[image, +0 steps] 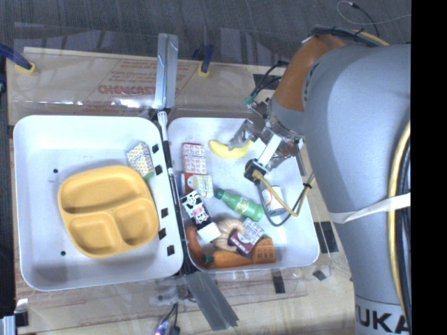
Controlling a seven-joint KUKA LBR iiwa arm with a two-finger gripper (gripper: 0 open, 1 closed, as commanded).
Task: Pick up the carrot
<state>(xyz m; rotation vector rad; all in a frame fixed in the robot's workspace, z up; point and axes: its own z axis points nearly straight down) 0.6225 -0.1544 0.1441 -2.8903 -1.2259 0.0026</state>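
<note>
Carrot lies well below end effector.

Gripper hangs at upper centre of the right bin beside a banana; carrot lies at the bin's lower edge, well apart.
</note>
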